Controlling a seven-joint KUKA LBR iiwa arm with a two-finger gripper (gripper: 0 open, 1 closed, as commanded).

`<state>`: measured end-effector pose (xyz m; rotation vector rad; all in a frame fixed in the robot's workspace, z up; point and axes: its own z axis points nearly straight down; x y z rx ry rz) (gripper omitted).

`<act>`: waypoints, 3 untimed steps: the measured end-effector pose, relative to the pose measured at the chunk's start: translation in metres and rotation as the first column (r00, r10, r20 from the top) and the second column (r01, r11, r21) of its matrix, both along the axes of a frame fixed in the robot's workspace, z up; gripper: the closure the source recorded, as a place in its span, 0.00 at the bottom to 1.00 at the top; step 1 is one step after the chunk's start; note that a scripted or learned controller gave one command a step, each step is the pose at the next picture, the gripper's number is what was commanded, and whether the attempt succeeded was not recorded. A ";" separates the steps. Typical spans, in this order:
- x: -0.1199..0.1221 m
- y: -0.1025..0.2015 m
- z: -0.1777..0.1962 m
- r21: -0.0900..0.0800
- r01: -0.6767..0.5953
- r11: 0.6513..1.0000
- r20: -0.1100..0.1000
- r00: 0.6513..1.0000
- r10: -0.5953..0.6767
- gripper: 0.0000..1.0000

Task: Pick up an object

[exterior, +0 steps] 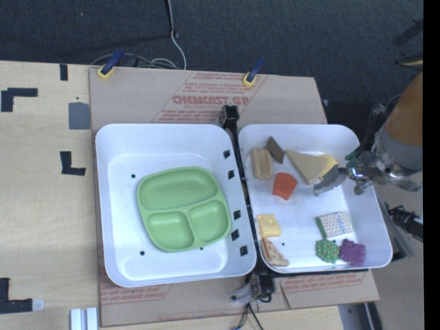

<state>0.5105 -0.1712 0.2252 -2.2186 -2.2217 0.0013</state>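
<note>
- The arm (405, 133) comes in from the right, its orange band showing above the grey wrist at the right bin's far right rim.
- The tool (338, 176) reaches over the right bin (302, 130), low above the right end of a pale yellow wedge (309, 163); one grey finger (328, 180) slants down-left just beside that wedge (whether the fingers are spread or pressed together, I cannot tell, and nothing is visibly pinched between them).
- Left of the wedge lie a small dark grey block (276, 150) and a tan bread-like piece (260, 163), close together near the bin's far left corner.
- An orange-red block (284, 185) sits just below them, near the wedge but apart from it.
- Toward the near side: a yellow piece (268, 225) with a beige patterned item (276, 253) touching below it.
- In the near right corner, a speckled white square (335, 223), a green bunch (327, 251) and a purple bunch (353, 251) sit clustered.
- The left bin (117, 184) holds a green divided plate (183, 208), roughly centred.
- Both bins rest on a cardboard sheet (199, 98) on the tabletop (41, 205).
</note>
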 end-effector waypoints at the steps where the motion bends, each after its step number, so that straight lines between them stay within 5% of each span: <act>1: 0.001 0.080 -0.140 0.006 -0.006 1.000 -0.013 1.000 0.006 0.00; 2: 0.088 0.067 -0.140 -0.002 -0.002 1.000 0.006 1.000 0.002 0.00; 3: 0.085 0.067 -0.130 0.000 0.000 1.000 0.000 1.000 0.000 1.00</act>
